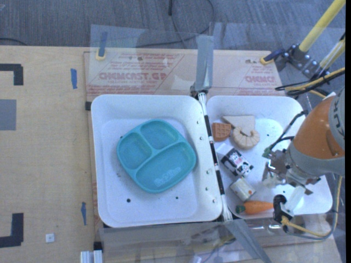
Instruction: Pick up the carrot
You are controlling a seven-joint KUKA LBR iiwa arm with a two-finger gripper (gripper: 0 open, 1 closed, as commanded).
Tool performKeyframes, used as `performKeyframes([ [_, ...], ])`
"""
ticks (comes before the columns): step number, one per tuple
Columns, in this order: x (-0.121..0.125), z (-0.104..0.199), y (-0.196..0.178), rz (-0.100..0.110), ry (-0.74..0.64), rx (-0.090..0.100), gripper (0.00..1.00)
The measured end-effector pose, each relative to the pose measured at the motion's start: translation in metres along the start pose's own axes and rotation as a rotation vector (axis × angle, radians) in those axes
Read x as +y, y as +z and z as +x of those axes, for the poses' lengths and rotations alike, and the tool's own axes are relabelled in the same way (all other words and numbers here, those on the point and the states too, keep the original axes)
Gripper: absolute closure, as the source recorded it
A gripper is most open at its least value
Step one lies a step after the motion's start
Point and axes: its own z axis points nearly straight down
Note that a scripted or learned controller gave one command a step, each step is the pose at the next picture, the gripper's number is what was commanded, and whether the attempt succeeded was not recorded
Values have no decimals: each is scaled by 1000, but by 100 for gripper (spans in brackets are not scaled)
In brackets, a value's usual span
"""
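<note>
Overhead camera, and we've got the carrot [255, 206] lying along the front wall of the right bin [277, 127], leafy end pointing left. The gripper [271, 172] hangs near it, up and to the right; how wide the claw stands, we cannot tell. Teal plate [156, 155] sits in the left bin [107, 147]

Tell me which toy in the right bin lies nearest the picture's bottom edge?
The carrot, orange with a green tip, lying along the right bin's lower rim; the others sit higher up.
</note>
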Motion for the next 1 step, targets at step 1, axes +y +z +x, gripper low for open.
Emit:
performKeyframes([
  [1, -13, 34, 2, -14, 19, 0, 100],
])
